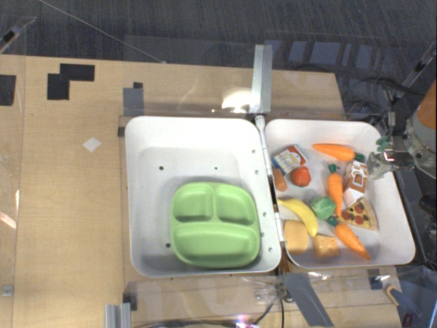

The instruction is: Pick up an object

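The right bin (392,203) holds several toy foods. A carrot (334,152) lies at the back, a second carrot (334,188) runs down the middle, and a third (351,240) lies near the front. Among them are a tomato (300,176), a banana (300,212), a green vegetable (323,207), a pizza slice (360,212), a small carton (356,176) and a snack packet (289,158). My gripper (384,159) hangs over the bin's right rim, just right of the carton, with nothing seen in it.
The left bin (150,149) bears a green divided plate (215,224) at its front. Two tan bread pieces (295,236) sit at the right bin's front. A metal post (262,80) stands behind the bins. Cables run along the right side.
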Controlling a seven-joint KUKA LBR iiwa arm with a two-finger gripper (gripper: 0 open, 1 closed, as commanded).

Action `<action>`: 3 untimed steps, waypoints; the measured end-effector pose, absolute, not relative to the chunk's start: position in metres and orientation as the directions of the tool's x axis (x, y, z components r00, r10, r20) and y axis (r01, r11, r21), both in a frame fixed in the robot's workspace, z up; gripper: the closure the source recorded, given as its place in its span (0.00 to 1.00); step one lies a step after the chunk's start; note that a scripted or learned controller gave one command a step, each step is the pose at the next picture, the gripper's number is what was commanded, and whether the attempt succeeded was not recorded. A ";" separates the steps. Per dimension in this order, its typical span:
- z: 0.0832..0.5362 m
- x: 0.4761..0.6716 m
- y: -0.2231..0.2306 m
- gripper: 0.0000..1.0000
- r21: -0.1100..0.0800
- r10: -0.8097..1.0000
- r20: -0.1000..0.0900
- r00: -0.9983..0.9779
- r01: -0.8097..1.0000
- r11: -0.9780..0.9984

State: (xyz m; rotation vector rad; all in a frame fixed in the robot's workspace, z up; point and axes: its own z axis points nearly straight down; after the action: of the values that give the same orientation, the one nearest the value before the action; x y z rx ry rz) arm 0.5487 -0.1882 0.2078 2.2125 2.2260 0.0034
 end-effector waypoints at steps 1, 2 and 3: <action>0.105 0.602 -0.157 0.00 0.007 1.000 -0.001 -0.004 1.000 0.004; 0.092 0.603 -0.113 0.00 0.015 0.942 -0.008 -0.335 0.942 0.335; 0.091 0.646 -0.088 0.00 0.012 0.861 -0.008 -0.508 0.861 0.508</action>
State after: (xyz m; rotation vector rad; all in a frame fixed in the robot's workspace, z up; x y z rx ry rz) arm 0.6460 -0.0884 0.0908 1.5517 2.7165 0.0101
